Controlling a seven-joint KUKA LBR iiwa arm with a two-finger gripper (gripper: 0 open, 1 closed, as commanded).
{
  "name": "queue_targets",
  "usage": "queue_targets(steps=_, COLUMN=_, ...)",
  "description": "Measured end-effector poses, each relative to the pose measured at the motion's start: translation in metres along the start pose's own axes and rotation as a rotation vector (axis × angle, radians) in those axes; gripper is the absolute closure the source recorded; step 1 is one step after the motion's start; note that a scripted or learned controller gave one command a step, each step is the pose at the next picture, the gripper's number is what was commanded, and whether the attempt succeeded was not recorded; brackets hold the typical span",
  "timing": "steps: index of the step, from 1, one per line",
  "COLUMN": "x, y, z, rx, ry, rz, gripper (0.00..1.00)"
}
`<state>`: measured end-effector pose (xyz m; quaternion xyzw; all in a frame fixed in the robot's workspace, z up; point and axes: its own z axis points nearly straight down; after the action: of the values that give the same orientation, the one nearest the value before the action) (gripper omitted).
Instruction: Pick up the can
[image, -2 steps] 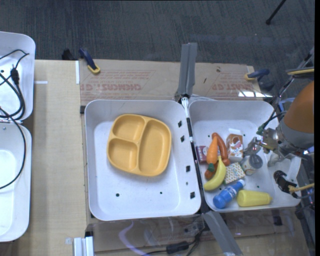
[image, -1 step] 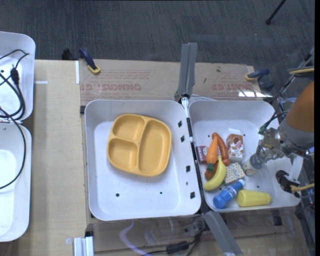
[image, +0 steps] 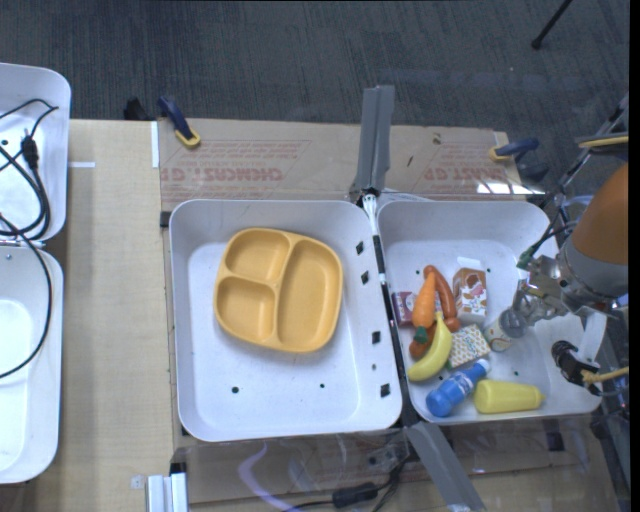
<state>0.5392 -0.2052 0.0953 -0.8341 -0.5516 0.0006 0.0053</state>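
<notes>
The can (image: 402, 307), small and dark red with a pale label, lies on its side at the left edge of the right bin (image: 520, 225), just left of the carrot (image: 428, 297). My gripper (image: 515, 320) hangs low over the right part of that bin, well to the right of the can. It is beside the cracker (image: 468, 346) and the small carton (image: 470, 292). Nothing is visibly held in it.
The right bin also holds a banana (image: 433, 352), a blue bottle (image: 455, 390) and a yellow bottle (image: 508, 397) near the front wall. A yellow divided plate (image: 279, 290) lies in the left bin (image: 200, 400). A grey divider (image: 375, 140) rises between the bins.
</notes>
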Motion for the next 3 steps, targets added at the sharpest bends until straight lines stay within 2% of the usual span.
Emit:
queue_targets(steps=1, x=0.008, y=0.040, z=0.007, rx=-0.004, ry=-0.007, rz=0.107, gripper=0.00)
queue_targets(steps=2, x=0.037, y=0.102, z=-0.017, rx=-0.006, ry=-0.007, rz=0.117, gripper=0.00)
queue_targets(steps=3, x=0.037, y=0.102, z=-0.016, rx=-0.006, ry=-0.007, rz=0.117, gripper=0.00)
